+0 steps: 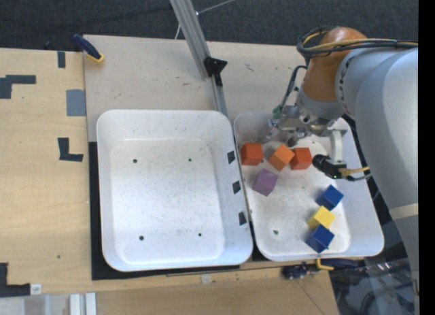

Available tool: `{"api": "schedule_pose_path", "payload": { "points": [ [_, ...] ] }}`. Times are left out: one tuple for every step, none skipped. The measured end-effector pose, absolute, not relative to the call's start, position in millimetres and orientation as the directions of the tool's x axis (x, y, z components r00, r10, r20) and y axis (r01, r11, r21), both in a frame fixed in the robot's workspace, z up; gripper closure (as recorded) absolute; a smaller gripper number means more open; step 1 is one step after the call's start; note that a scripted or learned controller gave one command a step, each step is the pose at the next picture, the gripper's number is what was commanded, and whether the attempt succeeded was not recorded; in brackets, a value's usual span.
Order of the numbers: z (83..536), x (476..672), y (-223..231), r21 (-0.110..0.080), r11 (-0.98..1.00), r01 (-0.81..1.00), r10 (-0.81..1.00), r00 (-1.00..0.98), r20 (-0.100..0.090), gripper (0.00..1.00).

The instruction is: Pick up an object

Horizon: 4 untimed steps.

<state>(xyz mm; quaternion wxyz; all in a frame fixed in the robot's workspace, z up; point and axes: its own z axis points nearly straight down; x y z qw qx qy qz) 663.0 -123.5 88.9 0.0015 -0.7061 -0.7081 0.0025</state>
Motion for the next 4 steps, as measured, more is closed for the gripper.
{"api": "schedule_pose_path", "payload": {
  "points": [
    [101.7, 664.4, -122.8, -0.002, 0.004, 1.0, 1.0, -0.004, -0.002, 1.0],
    [146.4, 669.7, -126.5, 0.004, 0.002, 1.0, 1.0, -0.002, -0.001, 1.0],
    [209.0, 669.4, -131.3, 0.006, 0.001, 1.0, 1.0, -0.001, -0.001, 1.0],
    [272.3, 666.0, -131.2, 0.007, 0.002, 1.0, 1.0, -0.002, -0.001, 1.0]
  ]
}}
